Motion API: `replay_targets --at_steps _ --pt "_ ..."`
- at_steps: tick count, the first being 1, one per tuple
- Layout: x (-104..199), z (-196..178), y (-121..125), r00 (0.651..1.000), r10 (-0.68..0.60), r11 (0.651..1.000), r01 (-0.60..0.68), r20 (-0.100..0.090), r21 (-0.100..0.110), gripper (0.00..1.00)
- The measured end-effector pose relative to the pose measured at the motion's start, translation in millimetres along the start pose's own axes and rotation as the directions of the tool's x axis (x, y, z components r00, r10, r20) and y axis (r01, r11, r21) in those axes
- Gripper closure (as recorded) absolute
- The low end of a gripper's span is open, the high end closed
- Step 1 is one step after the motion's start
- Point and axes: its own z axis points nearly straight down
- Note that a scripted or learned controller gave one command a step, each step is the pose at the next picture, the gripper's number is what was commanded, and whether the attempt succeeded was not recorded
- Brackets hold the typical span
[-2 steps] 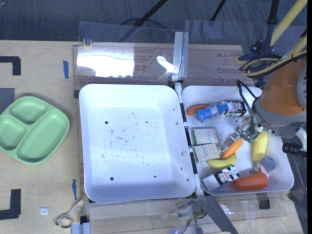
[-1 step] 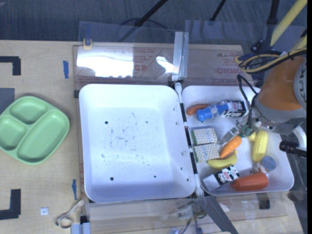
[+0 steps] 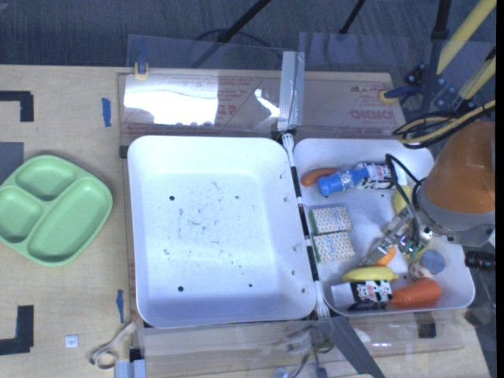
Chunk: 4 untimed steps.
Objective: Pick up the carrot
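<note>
The carrot (image 3: 416, 293), orange and tapered, lies along the front wall of the right bin (image 3: 461, 299), near its front right corner. My gripper (image 3: 395, 245) hangs over the middle right of that bin, behind and a little left of the carrot, and apart from it. The wrist and its orange band (image 3: 468, 181) cover the bin's right side. A second orange, rounded piece (image 3: 313, 176) lies at the bin's back left, against a blue bottle (image 3: 354, 178).
Just left of the carrot are a yellow banana (image 3: 368, 274) and a small black-and-white bottle (image 3: 370, 292). Two speckled packets (image 3: 331, 233) lie by the divider. The left bin (image 3: 142, 164) adjoins. A green divided plate (image 3: 52, 209) sits far left.
</note>
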Motion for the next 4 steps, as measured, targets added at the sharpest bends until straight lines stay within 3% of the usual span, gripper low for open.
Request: replay_targets --at_steps 1,2,3,4 --pt "-52 -31 34 0.999 -0.034 0.999 0.034 -0.002 0.002 0.00" --pt "-6 0 83 0.961 -0.278 0.961 0.278 -0.002 0.000 0.00" --pt "-74 -49 132 0.927 -0.374 0.927 0.374 -0.001 0.000 0.00" --pt "-43 -55 110 0.931 -0.364 0.931 0.364 -0.005 0.000 0.00"
